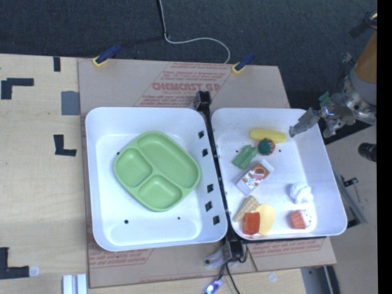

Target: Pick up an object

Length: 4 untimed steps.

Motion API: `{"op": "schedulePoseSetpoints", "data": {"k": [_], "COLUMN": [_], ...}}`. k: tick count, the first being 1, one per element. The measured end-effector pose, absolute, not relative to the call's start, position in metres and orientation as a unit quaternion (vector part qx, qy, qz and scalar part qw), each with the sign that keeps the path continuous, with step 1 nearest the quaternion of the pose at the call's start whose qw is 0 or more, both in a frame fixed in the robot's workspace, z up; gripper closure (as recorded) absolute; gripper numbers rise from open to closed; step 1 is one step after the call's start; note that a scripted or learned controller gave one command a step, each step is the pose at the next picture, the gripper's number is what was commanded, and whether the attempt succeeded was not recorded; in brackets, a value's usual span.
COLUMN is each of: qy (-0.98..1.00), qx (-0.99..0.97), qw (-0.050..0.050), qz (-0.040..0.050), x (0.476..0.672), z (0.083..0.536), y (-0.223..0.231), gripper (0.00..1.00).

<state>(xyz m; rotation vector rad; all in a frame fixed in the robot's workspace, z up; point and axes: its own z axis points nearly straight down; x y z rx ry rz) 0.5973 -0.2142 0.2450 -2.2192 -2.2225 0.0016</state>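
The right bin (pixel 318 164) holds several small toy foods. A yellow banana-like piece (pixel 267 135) lies at the back, with a small green and red ball (pixel 265 146) touching it. A green block (pixel 244 157) and a small printed carton (pixel 254 176) lie in the middle. A white lump (pixel 301 193) and a red and white piece (pixel 298 219) sit at the front right. A tan wedge (pixel 246 207) and a red and yellow piece (pixel 258 221) sit at the front left. My gripper (pixel 309 122) hangs over the bin's back right corner, just right of the banana piece, holding nothing that I can see.
The left bin (pixel 101 164) holds a green divided plate (pixel 157 170). A black divider with clips (pixel 208 158) runs between the bins. Both stand on a cardboard sheet (pixel 177 84). A white cable (pixel 184 38) lies on the dark floor behind.
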Motion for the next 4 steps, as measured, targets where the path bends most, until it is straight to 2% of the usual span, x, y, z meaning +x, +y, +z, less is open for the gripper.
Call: {"op": "schedulePoseSetpoints", "data": {"k": [1, 2, 3, 4], "qy": [-0.71, -0.709, -0.708, -0.709], "qx": [-0.704, -0.705, -0.706, -0.706], "qw": [0.006, 0.0, 0.0, -0.003], "qz": [0.0021, 0.0, 0.0006, -0.0024], "x": [0.589, 0.616, 0.615, 0.588], "z": [0.08, 0.084, 0.094, 0.304], "y": [-0.124, -0.091, -0.092, -0.061], "gripper": [0.0, 0.0, 1.0, 1.0]}}
